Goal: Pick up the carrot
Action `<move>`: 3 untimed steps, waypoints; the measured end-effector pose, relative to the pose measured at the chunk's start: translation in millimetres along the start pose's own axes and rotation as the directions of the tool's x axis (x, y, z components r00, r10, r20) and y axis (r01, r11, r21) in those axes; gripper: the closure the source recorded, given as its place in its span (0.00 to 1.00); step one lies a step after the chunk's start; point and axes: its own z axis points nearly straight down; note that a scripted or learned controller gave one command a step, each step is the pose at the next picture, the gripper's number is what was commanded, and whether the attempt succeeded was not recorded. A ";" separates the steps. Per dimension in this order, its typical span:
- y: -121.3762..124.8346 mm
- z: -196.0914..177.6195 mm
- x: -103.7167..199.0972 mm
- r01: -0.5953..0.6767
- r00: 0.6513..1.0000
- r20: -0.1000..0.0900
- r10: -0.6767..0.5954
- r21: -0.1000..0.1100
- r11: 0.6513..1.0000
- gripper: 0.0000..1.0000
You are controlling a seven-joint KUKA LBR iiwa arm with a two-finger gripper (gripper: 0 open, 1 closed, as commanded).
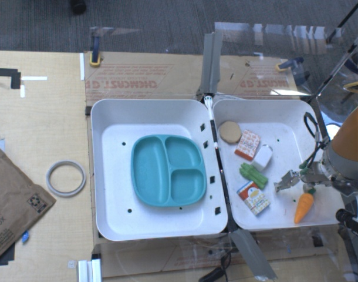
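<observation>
- The grey two-finger gripper [287, 181] hangs low inside the right-hand shallow white bin [284, 115], its metal fingers pointing toward the bin's middle; they appear spread, with nothing between them, though the tips are small and hard to read.
- The small orange carrot with a green top [303, 207] lies just beside and slightly below the gripper, on the side nearer the arm's wrist, close to the bin's front corner; it sits tilted, green end up toward the gripper, pointed end toward the bin's rim; the fingers are not around it.
- Ahead of the fingertips lie a green knobbly toy vegetable [253, 174] and a small red, white and blue carton [253, 197]; further on are a white block [263, 155], a red-and-white packet [247, 145] and a round tan disc [230, 132].
- Well away, across the divider, a teal plastic plate with three compartments [168, 170] rests in the left white bin [102, 157]; a grey ring of tape [66, 177] lies on the bench beyond that.
- The carrot looks like a light, stiff plastic toy; I judge its smooth tapered body likely to slip out of a pinch near the tip; the thicker part just below the green top seems the safer place to take hold, fingers closing across its width.
- I reckon the gripper must draw back toward the arm and turn over the carrot; the nearby bin wall leaves little room.
</observation>
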 end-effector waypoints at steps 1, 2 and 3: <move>-0.9 -7.8 -6.8 -0.008 1.000 0.017 0.008 -0.003 1.000 1.00; -1.0 -7.8 -6.9 -0.007 1.000 0.017 0.007 -0.003 1.000 0.00; -0.3 -15.5 -7.0 -0.010 1.000 0.016 0.010 -0.002 1.000 1.00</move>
